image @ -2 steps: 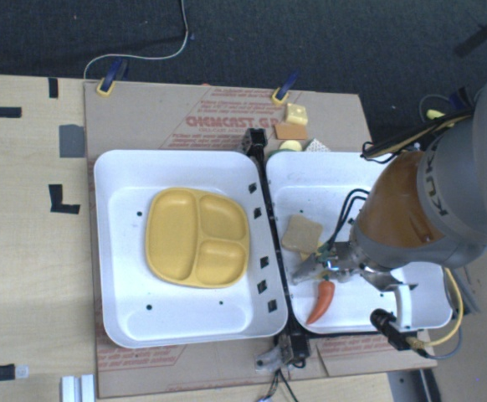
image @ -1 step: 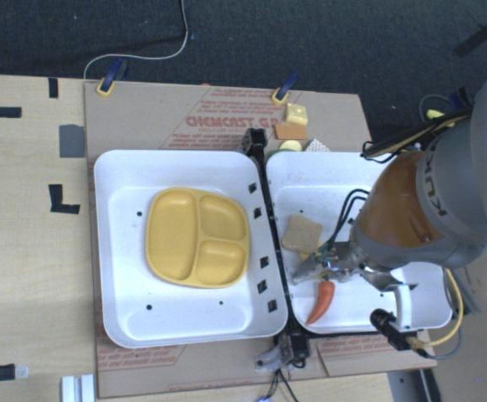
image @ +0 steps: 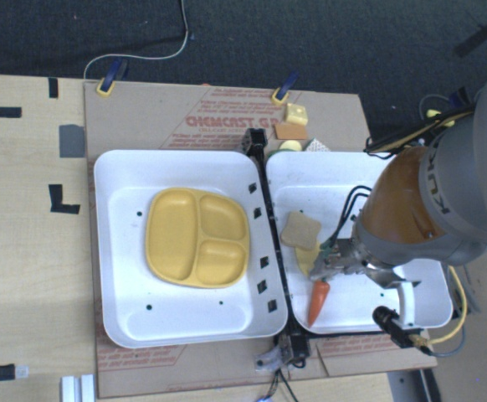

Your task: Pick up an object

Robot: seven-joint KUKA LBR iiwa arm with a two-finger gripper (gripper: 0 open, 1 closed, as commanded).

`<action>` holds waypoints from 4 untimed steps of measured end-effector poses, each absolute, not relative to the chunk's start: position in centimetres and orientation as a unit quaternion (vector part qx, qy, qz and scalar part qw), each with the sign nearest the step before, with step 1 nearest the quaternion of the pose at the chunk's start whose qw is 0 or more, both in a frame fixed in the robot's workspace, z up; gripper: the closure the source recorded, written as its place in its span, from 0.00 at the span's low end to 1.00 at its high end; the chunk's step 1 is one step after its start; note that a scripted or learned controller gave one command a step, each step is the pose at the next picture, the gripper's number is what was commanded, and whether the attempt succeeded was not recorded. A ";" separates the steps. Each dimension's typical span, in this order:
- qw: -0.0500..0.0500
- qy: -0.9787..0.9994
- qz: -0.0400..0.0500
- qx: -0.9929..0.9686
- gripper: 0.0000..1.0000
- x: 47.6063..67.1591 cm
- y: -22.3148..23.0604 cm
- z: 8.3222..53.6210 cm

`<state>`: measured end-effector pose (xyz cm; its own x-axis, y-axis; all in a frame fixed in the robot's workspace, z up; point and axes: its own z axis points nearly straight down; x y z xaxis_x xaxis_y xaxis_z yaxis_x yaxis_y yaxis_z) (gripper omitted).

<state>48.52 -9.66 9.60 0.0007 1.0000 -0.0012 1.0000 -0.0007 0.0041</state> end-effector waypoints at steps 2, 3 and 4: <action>0.000 0.707 -0.001 0.708 0.00 48.6 -9.5 8.5; 0.001 0.707 0.000 0.707 1.00 48.7 -9.5 9.6; 0.000 0.707 0.000 0.707 0.00 48.7 -9.5 9.6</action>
<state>48.70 -9.51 9.55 0.0007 1.0000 -0.0004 1.0000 -0.0007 0.0010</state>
